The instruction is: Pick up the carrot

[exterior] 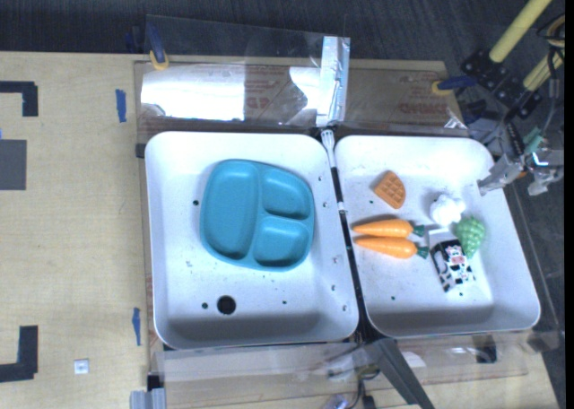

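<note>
Two orange carrots lie side by side in the right bin (502,308), near its left wall: the upper carrot (382,228) and the lower carrot (389,248), both with their green tops pointing right. My gripper (518,172) hangs over the right bin's far right rim, well to the right of the carrots and apart from them. Nothing shows in its grasp.
An orange waffle piece (389,189) lies behind the carrots. To their right are a white lump (445,210), a green broccoli (471,233) and a black-and-white cow-patterned item (453,265). The left bin (170,300) holds a blue divided plate (256,213).
</note>
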`<action>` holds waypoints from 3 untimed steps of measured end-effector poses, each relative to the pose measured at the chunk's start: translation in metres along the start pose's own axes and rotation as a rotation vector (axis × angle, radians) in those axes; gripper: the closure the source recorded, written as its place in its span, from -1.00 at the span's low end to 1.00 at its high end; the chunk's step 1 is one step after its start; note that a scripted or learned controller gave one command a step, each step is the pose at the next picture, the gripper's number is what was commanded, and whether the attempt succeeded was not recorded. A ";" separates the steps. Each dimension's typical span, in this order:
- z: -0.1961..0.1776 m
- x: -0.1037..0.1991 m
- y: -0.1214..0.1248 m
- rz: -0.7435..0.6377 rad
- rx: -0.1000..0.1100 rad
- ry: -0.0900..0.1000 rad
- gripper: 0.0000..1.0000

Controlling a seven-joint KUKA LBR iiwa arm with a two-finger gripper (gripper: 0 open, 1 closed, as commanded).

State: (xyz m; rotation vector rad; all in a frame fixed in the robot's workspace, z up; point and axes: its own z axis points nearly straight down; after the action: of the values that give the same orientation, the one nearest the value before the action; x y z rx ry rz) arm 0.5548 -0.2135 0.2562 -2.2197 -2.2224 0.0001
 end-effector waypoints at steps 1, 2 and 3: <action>0.109 0.094 0.019 -0.023 0.007 0.003 -1.00; 0.095 0.092 0.022 -0.020 -0.004 -0.001 1.00; 0.096 0.091 0.022 -0.019 -0.003 -0.001 -1.00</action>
State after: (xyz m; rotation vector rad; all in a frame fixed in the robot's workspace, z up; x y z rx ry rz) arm 0.5763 -0.1221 0.1607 -2.2001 -2.2453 -0.0021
